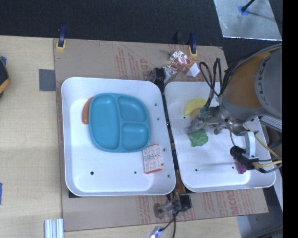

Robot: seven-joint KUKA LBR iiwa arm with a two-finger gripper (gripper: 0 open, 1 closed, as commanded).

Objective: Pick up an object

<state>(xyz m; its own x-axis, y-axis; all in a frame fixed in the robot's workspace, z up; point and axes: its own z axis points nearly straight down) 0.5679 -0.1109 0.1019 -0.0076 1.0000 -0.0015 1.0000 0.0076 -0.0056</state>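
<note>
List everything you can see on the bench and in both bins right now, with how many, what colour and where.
Bins: two, white, side by side on the bench.
Divided plate: one, blue, left bin.
Orange item: one, tucked under the plate's left edge.
Small packet: one, white and red, left bin, below the plate.
Yellow item: one, right bin, upper left.
Green item: one, right bin, at the gripper.
Purple item: one, right bin, lower right.
Arm: one, grey with orange band.
Gripper: one, over the green item.

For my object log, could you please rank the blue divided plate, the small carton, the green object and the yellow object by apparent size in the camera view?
1. blue divided plate
2. small carton
3. green object and yellow object: alike, both partly hidden by the gripper.
</note>
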